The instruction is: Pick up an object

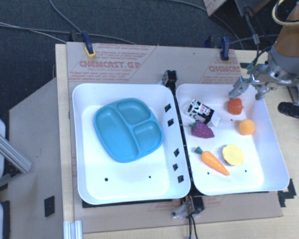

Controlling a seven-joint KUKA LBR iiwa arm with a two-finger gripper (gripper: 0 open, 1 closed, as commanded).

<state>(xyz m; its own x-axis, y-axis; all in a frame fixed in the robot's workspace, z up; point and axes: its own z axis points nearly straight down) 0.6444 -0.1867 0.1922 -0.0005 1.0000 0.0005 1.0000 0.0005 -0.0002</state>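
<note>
Camera view shows your hand (249,89) spread apart just above the small red tomato (234,106), which lies right beneath its fingers; it looks light, smooth and roll-prone, so grip across its middle.

The arm reaches in from the right, its orange band at the upper right edge above the grey wrist. The gripper (249,90) points down and leftward, its jaws spread apart with nothing between them.
</note>
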